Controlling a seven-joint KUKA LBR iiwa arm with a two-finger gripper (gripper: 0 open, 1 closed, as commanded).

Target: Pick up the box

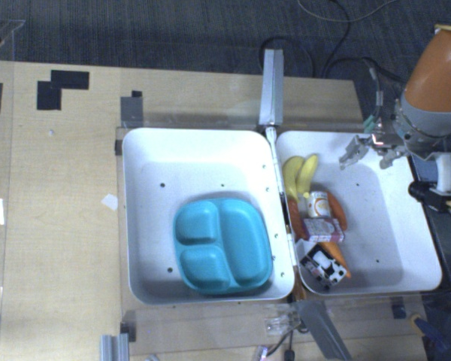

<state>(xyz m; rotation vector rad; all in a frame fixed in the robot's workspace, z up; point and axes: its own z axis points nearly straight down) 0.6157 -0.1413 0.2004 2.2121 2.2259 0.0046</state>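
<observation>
The box is small, pale with pink print, and lies along the left side of the right bin, wedged among other items. My gripper hovers over the bin's far edge, up and to the right of the box and well apart from it. Its two fingers stand spread, so it is open with nothing between them. The orange band of the arm is at the upper right.
Yellow bananas lie beyond the box, and a small can touches it. An orange carrot-like piece and a black-and-white item sit in front. The left bin holds a blue divided tray.
</observation>
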